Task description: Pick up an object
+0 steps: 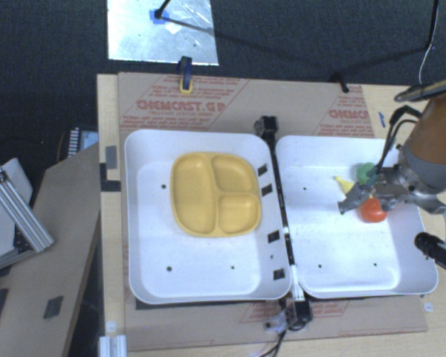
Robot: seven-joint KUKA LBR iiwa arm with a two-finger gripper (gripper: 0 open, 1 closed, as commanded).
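Note:
My gripper (354, 198) hangs low over the right bin (334, 274), near its right side. Its grey fingers point left and down, in among a small cluster of toys. A red-orange round object (372, 211) lies just right of the fingertips, touching or partly under them. A yellow piece (344, 184) sits just above the fingertips, and a green object (366, 172) lies behind it by the wrist. I cannot make out whether anything is between the fingers.
A yellow three-compartment plate (212, 193) lies in the left bin (152, 266). A black divider with clips (279, 222) runs between the bins. The arm's orange band (438, 132) fills the right edge.

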